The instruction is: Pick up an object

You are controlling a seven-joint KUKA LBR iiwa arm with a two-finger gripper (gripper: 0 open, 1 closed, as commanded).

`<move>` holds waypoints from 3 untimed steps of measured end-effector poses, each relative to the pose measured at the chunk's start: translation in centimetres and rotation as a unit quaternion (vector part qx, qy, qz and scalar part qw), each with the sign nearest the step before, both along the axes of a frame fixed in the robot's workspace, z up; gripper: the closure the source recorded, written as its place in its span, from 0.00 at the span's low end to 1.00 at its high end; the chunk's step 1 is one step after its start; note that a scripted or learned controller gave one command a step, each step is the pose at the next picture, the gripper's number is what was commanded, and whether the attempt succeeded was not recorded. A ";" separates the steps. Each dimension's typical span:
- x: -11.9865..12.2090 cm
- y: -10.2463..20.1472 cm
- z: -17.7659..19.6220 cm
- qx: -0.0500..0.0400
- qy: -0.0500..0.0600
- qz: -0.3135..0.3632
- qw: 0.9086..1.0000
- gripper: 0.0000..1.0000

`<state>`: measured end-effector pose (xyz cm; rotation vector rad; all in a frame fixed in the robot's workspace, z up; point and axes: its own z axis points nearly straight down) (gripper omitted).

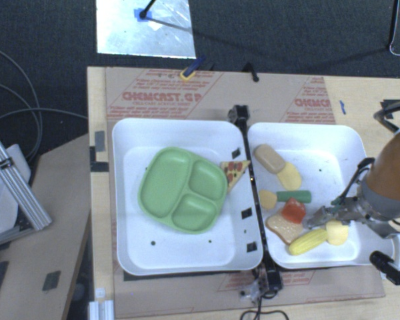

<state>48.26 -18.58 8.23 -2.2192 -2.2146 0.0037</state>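
**Arm low over the right bin, nothing lifted yet**

The bench [153, 89] carries two white bins side by side. The left bin [130, 239] holds a green divided plate [183, 189] across its middle, with a toy pizza slice [234, 172] just off the plate's right rim, against the bin's right wall.

The right bin [333, 145] holds the likely targets, clustered along its left half and toward its near edge. A tan bread roll [269, 158] lies near the far left corner, with a pale yellow piece [289, 176] touching it. Below them sit a small yellow chunk [267, 199], a green stick [293, 195], a red tomato-like piece [293, 211], a slice of toast [284, 228] and a corn cob [307, 241] near the near edge. A small pale yellow ball [337, 232] lies just beside the cob's right end.

The arm [393, 179] reaches in over the bin's right side, and the gripper [327, 213] sits low between the red piece and the ball. Whether its fingers are spread or pressed together I cannot tell; nothing visibly sits between them.

As I judge it, the pick is at the reaching stage: every item rests on the bin floor, so closing on one and lifting it remain to be done.
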 end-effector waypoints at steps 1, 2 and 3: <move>1.0 6.8 20.3 -0.002 -0.014 0.006 1.000 0.00; 0.0 5.3 3.6 0.000 0.004 0.001 1.000 0.00; 0.6 15.5 13.2 -0.001 -0.008 0.008 1.000 0.00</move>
